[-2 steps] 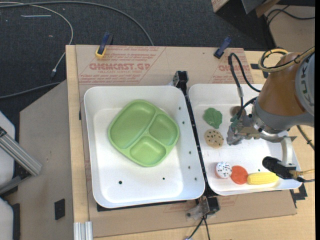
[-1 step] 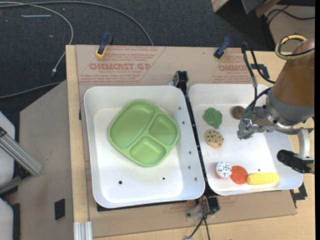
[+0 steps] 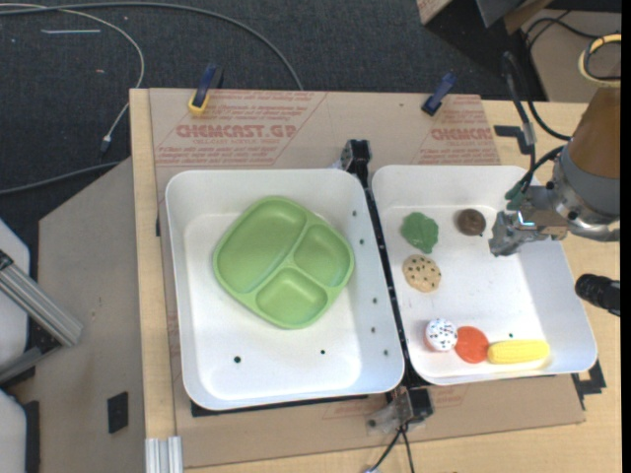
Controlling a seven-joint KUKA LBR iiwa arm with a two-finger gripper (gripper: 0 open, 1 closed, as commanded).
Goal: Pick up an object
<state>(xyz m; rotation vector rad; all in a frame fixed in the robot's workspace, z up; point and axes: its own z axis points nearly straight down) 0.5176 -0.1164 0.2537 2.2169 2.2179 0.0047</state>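
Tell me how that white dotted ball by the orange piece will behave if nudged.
The white dotted ball looks round, so it would probably roll. The orange piece touches its right side and may block it that way. It looks small, likely light.

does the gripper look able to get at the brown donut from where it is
Probably yes. The gripper hangs just right of the brown donut in the right bin, and nothing lies between them; the green toy sits farther left.
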